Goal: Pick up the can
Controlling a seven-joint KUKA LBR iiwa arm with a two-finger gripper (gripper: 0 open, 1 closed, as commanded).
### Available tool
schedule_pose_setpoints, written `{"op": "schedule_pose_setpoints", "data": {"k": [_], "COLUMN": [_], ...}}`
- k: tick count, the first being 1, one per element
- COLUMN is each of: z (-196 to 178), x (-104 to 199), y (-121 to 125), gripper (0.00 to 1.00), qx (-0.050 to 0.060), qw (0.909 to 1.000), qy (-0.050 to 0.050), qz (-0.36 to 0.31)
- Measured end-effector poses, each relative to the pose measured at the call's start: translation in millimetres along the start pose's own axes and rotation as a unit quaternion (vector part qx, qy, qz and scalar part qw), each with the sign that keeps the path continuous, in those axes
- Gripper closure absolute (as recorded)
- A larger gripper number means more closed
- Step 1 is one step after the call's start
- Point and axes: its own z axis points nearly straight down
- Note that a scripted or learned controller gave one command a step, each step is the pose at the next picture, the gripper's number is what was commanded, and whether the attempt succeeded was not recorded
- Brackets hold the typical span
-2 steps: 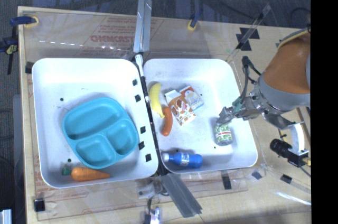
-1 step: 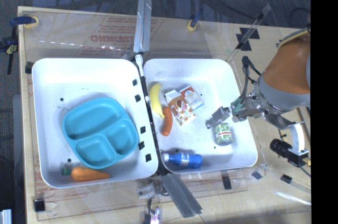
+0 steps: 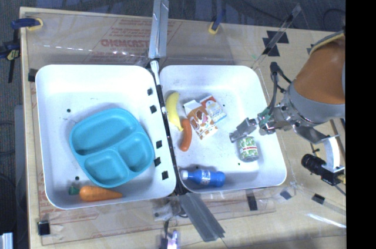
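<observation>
Can (image 3: 248, 148), short, with a green and white label, is seen lying in the right bin (image 3: 258, 80) near its right wall. Just above it the gripper (image 3: 242, 130) is held; whether its fingers are spread cannot be told.

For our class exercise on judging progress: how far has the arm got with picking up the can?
Done: the grey two-finger gripper has reached into the right white bin, just above the small green-labelled can. In hand: nothing visibly; the can lies on the bin floor, not between the fingers. Left: closing on the can and lifting it.
</observation>
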Motion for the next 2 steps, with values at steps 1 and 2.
{"op": "schedule_pose_setpoints", "data": {"k": [1, 2], "z": [4.8, 11.0], "x": [0.7, -3.2], "y": [0.1, 66.9], "gripper": [0.0, 0.0], "qx": [0.0, 0.0], "qw": [1.0, 0.9984], "qy": [0.001, 0.0], "qz": [-0.009, -0.057]}}
